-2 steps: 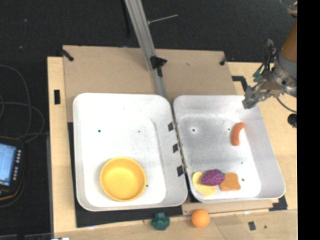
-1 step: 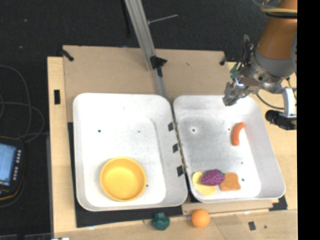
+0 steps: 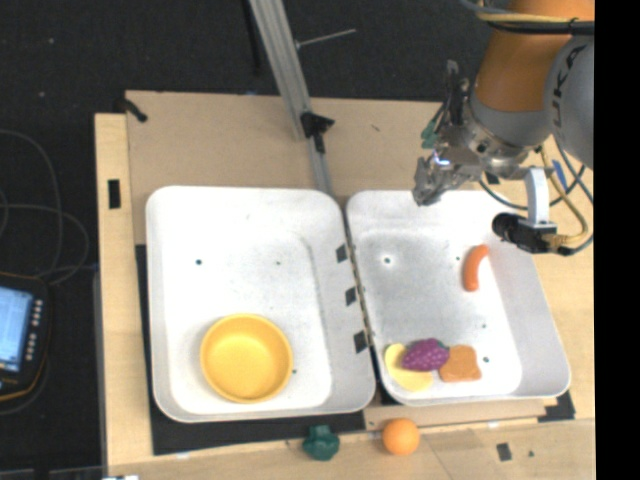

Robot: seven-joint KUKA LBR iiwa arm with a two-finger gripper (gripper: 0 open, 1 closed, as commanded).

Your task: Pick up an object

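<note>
Yellow bowl (image 3: 246, 357): in the left bin (image 3: 180, 228).
Purple grapes (image 3: 426, 354): right bin (image 3: 530, 308), front edge, beside an orange block (image 3: 461, 364).
Carrot-like piece (image 3: 474, 267): right bin, right side.
Gripper (image 3: 432, 186): above right bin's back rim, opening unclear, nothing visibly held.
Writing: none legible.

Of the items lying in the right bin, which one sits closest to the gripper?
The orange sausage-shaped piece, alone near the right bin's right wall. The other items cluster at the bin's front edge, much farther from the gripper.

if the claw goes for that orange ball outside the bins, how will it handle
The orange ball looks round and smooth, so it would probably roll when nudged. It sits on the flat bench with no bin wall around it, so it could well escape.
</note>
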